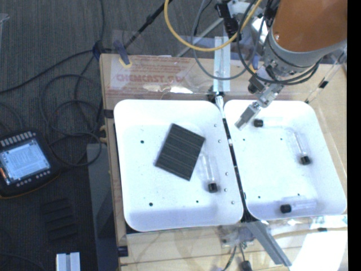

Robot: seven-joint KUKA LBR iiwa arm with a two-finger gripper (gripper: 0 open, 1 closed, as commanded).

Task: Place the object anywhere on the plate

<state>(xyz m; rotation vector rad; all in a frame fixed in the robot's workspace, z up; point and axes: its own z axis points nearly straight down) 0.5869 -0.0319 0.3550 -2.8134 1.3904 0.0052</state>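
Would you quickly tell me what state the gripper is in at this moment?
Gripper: cannot be told; it hangs over the right bin's upper left corner, with nothing visibly held.

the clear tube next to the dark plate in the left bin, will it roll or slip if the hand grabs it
Likely to roll: the tube looks round and lies flat on the smooth white bin floor. Probably slippery too, since its clear body looks glossy. It seems light, small beside the ribbed plate, so a nudge from the hand could shift it.
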